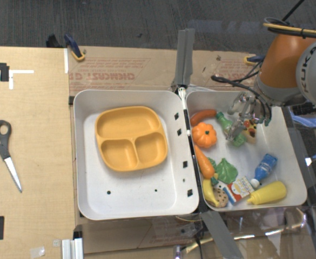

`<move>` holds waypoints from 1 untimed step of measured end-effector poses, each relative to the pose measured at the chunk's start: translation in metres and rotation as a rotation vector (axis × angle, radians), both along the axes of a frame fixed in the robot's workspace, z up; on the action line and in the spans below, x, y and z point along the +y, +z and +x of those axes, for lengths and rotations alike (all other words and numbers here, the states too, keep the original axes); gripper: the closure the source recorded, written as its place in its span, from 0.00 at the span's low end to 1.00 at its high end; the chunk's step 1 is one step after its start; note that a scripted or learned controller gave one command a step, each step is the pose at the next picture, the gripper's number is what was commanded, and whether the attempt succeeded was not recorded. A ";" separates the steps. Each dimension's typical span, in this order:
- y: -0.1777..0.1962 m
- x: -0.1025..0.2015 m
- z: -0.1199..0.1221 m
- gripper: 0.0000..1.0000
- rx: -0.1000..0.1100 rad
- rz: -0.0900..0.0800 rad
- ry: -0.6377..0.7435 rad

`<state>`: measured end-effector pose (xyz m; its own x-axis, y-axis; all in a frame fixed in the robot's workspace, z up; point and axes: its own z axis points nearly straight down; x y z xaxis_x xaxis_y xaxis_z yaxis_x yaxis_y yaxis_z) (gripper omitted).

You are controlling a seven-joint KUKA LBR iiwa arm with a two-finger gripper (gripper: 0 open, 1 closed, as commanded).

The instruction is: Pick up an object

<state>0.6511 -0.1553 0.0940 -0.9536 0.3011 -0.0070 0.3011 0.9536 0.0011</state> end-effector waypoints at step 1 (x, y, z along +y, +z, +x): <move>-0.001 -0.003 -0.024 0.00 0.003 0.001 -0.129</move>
